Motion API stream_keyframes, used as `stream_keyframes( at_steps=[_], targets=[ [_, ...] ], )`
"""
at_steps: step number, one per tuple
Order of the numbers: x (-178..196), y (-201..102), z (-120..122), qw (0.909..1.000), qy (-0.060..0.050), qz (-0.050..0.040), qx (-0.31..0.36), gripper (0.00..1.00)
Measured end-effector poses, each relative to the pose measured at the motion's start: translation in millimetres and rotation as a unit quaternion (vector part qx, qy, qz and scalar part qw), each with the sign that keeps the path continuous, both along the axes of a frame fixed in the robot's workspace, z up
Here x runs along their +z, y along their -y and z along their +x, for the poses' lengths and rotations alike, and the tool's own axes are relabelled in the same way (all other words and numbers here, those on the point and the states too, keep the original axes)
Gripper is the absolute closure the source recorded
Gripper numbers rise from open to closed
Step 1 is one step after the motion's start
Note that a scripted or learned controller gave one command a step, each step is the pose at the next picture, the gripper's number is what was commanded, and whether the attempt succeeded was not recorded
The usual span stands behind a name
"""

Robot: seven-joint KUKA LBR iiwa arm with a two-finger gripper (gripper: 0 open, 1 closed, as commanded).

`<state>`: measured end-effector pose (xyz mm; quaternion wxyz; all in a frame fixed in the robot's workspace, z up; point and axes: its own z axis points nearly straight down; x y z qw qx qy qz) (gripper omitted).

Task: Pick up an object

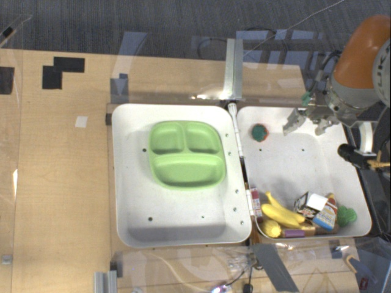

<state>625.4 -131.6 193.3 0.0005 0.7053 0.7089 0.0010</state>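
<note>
Gripper (308, 121) is hanging spread open and empty over the far side of the right bin (305, 163); the nearest pickable is sitting just to its left, one small green-and-red ball (259, 132), lying well apart from the rest. Counting left to right: one green divided tray (185, 154) in the left bin (131, 182), then, well toward the near edge from the gripper, two bananas (282, 213), one small carton (324, 211), one green round piece (347, 215).

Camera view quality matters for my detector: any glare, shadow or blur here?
Camera view: bright glare on the metal divider top; soft shadow along the left bin near wall; gripper slightly blurred; small items around the banana are soft, hard to distinguish.
</note>
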Motion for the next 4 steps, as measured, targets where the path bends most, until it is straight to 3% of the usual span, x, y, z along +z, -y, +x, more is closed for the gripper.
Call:
stream_keyframes(
  at_steps=[1, 2, 3, 4],
  targets=[
    [-99, -16, 42, 0.9996, 0.002, -0.0006, -0.029, 0.0],
    [-85, 1, 24, 0.9996, 0.0, -0.0003, -0.027, 0.0],
    [-95, 41, 5, 0.9983, 0.0, -0.0003, -0.058, 0.0],
    [-102, 42, -67, 0.9995, 0.002, -0.0005, -0.031, 0.0]
  ],
)
